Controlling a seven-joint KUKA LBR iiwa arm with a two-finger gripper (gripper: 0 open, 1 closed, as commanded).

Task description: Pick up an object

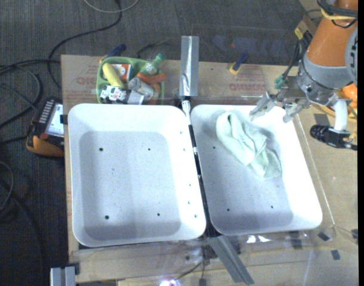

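Jaws [274, 108] spread apart, one pale green cloth [248, 143], two white bins [80, 124].

The left bin [131, 177] lies bare and open from above. In the right bin [253, 210] a crumpled cloth [248, 143] fills the far part — the near floor is free. A green basket [129, 81] crowds the far-left bench.

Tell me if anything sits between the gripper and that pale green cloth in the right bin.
Nothing visible does. The gripper hangs open over the right bin's back edge, just up and right of the cloth, which lies alone on the bin floor with open space between them.
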